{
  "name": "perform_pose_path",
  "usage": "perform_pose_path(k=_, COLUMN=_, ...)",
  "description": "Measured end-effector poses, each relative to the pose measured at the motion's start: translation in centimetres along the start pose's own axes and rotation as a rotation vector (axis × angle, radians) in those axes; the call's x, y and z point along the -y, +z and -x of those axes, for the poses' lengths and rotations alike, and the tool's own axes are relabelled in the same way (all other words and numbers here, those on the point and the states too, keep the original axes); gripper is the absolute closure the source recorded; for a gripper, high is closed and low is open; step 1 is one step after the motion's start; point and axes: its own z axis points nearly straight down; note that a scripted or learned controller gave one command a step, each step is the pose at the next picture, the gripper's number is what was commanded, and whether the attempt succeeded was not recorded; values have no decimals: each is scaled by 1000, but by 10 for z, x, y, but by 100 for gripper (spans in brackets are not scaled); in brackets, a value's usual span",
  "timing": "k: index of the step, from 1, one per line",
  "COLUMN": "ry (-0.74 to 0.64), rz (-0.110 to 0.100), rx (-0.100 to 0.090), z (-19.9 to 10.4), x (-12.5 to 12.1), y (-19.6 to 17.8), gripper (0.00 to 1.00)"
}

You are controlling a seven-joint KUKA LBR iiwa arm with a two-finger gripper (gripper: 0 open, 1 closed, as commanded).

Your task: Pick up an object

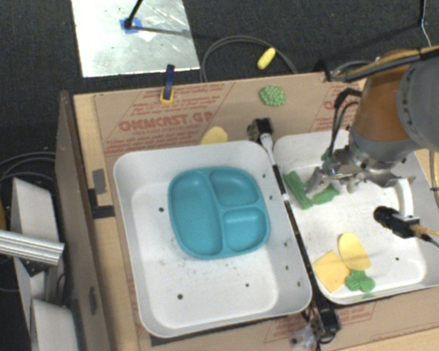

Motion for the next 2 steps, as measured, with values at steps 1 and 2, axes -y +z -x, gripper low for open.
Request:
perform_pose_path(k=1, ry=-2, rz=3, rx=1, z=-15, x=-13, y=19, gripper=0)
perform_pose_path(k=2, ry=5, rz=4, rx=1, z=18, x=-12, y=19, gripper=0)
